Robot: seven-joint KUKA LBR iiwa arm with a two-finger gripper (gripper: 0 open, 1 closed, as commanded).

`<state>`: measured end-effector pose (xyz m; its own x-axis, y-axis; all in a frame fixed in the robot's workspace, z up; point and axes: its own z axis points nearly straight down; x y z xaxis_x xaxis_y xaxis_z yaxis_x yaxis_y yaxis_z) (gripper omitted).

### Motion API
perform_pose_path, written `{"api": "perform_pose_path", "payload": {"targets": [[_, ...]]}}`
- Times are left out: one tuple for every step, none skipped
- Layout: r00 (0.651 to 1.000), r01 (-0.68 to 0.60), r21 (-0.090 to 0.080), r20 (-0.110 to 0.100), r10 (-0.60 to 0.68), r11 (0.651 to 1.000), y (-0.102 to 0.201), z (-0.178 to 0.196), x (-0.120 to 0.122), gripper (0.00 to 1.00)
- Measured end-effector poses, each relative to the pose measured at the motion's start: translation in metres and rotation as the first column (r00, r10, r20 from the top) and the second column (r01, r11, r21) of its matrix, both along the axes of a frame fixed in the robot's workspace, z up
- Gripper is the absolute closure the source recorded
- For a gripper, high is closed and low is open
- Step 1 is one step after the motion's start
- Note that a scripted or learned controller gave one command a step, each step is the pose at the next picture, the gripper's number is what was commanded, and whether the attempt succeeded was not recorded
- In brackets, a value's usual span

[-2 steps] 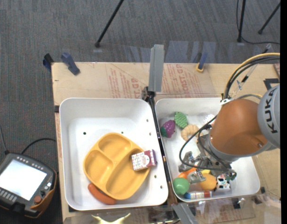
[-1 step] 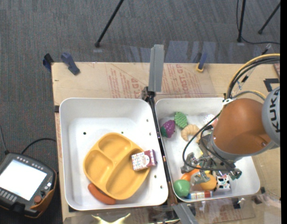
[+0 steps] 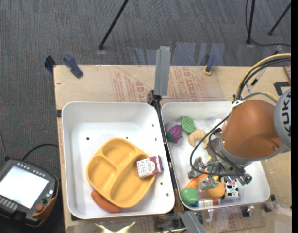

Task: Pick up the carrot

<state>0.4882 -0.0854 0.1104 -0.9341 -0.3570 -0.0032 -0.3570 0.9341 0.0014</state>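
One small orange toy carrot (image 3: 194,182), probably light, stiff, slick plastic, lies in the right white bin (image 3: 263,186) beside a green fruit (image 3: 189,195), under the grey two-finger gripper (image 3: 207,171); finger state unclear; grasp across its middle.

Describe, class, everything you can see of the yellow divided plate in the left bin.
The yellow plate looks like smooth plastic, rounded, with three shallow compartments split by raised ridges. It lies flat, turned at an angle, on the floor of the left bin. A small carton rests on its right rim, and a reddish sausage-shaped toy lies against its lower left edge.
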Motion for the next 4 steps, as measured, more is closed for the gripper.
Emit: {"api": "perform_pose_path", "payload": {"targets": [[0.979, 0.204, -0.003, 0.0, -0.204, 0.979, 0.004, -0.022, 0.0, 1.0], [0.979, 0.203, -0.002, 0.001, -0.203, 0.979, 0.005, -0.022, 0.001, 0.0], [0.979, 0.201, -0.003, 0.001, -0.201, 0.979, 0.005, -0.013, 0.001, 1.0], [0.98, 0.198, -0.003, 0.001, -0.198, 0.98, 0.006, -0.004, 0.001, 1.0]]}}
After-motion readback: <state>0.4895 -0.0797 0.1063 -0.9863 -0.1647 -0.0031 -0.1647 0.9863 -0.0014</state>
